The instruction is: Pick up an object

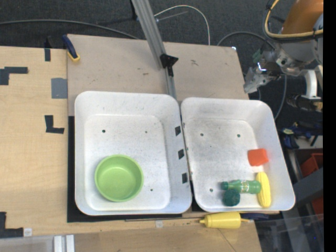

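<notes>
The right bin (220,105) holds an orange block (257,157), a yellow banana-shaped piece (263,189), a green bottle (241,186) lying on its side and a dark green lump (230,197), all in its near right corner. A light green bowl (119,178) sits in the near part of the left bin (126,97). My gripper (254,79) hangs beyond the right bin's far right corner, outside the bin and well away from every object. Nothing is seen in it.
A yellow squeeze bottle (222,220) lies on the bench just in front of the right bin. A slanted metal pole (151,28) rises behind the bins. A blue and yellow clamp (71,48) sits at the board's far left corner. Cables run along the back.
</notes>
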Motion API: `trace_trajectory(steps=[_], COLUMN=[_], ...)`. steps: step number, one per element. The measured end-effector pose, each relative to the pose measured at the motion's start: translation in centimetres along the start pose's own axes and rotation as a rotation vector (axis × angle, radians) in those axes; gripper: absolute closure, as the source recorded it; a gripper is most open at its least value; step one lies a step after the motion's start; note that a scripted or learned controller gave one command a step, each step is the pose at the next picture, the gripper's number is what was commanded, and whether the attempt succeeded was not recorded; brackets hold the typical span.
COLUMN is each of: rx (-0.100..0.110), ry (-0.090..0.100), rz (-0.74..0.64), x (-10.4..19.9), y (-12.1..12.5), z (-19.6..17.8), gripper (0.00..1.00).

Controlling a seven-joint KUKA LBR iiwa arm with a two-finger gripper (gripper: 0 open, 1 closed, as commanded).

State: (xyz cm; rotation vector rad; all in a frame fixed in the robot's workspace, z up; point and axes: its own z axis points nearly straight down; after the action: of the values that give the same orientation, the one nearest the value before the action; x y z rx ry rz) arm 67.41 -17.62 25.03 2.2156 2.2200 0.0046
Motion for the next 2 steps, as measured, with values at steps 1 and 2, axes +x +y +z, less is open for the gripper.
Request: trace_trajectory(steps=[1,2], rx=[0.008,0.007], ry=[0.003,0.004], rz=[-0.004,-0.005], x=[6.2,12.2], y=[-1.1,-2.7], z=[0.7,0.3], gripper=[1.00,1.00])
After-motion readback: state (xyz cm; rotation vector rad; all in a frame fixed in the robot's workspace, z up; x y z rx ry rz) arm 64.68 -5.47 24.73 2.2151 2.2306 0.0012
